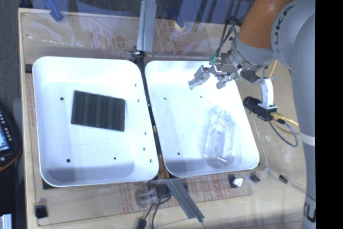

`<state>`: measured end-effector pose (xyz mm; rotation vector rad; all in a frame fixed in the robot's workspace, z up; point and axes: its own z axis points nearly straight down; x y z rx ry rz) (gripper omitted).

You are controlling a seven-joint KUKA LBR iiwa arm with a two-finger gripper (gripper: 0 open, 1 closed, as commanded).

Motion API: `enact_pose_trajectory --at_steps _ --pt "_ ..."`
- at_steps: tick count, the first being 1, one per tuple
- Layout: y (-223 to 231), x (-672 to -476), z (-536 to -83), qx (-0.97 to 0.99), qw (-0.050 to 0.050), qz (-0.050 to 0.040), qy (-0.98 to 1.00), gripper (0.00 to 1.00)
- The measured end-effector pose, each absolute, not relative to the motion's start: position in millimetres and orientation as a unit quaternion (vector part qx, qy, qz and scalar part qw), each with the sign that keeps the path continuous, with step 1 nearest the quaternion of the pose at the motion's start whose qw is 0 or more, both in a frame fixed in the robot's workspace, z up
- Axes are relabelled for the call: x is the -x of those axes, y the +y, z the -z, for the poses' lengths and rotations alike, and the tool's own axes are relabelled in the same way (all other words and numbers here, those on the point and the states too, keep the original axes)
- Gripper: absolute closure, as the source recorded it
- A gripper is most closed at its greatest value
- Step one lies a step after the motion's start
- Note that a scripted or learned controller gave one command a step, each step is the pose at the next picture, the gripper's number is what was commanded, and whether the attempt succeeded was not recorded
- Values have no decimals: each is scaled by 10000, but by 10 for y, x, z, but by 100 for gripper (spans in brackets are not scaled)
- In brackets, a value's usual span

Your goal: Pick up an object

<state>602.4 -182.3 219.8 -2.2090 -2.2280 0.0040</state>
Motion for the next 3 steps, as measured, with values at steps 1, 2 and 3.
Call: enact_pose_trajectory --at_steps 1,2,3 --pt "-1823 -6024 -2199 7041 20 -13 -7101 0" --pt "-2097 -5447 -2042 7623 21 -17 -6472 0" --pt "-1998 -5318 -2593 8890 4 -2 -4578 0"
